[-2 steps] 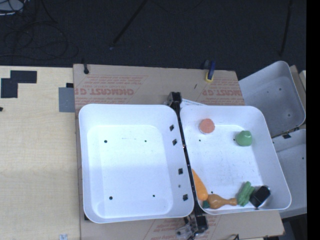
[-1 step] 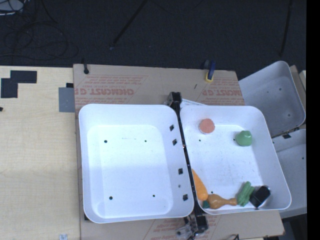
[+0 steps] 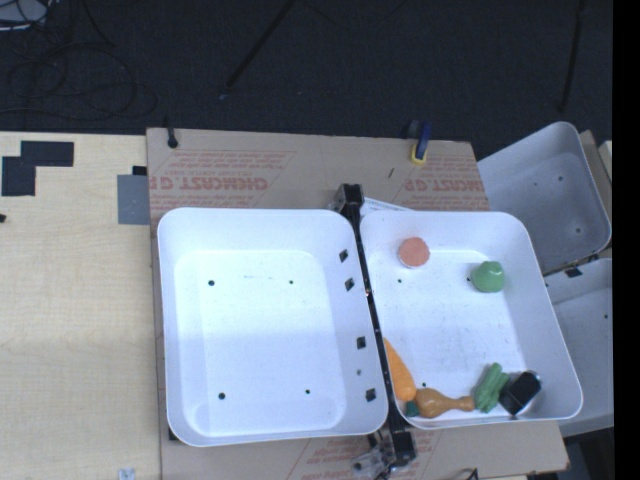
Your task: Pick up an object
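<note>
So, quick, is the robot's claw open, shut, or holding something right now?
Gripper: cannot be told.
The pink disc and green ball lie loose in the right bin.

Single fixed cam, mounted above the bench and looking down at a slant, far enough back that both white bins fit whole: left bin [image 3: 255, 333] and right bin [image 3: 465, 318] sit side by side mid-frame on a cardboard sheet [image 3: 300, 173]. View tilts toward the far side, so the top strip catches dark floor [image 3: 300, 48] with cables beyond the bench, and the pale wooden benchtop [image 3: 70, 318] runs off the left edge. One view, so no overlap to report.
</note>
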Controlling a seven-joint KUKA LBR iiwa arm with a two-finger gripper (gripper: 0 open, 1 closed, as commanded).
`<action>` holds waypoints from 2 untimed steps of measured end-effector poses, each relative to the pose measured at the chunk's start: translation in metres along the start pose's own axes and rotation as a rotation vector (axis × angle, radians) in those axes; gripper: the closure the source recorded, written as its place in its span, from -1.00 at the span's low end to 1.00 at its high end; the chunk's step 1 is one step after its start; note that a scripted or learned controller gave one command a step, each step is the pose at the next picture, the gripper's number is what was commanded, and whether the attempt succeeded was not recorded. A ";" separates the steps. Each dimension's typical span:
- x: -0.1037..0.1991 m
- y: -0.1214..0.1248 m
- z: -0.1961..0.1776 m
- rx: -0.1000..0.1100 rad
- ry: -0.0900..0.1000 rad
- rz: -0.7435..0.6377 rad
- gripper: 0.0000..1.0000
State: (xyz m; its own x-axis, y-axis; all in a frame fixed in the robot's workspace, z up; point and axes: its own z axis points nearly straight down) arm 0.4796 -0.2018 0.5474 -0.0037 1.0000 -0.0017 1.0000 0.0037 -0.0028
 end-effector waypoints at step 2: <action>0.181 -0.003 0.056 0.005 0.003 -0.005 1.00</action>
State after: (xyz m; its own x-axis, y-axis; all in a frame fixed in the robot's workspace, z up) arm 0.4760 -0.0210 0.4916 -0.0089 1.0000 0.0011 0.9999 0.0089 -0.0078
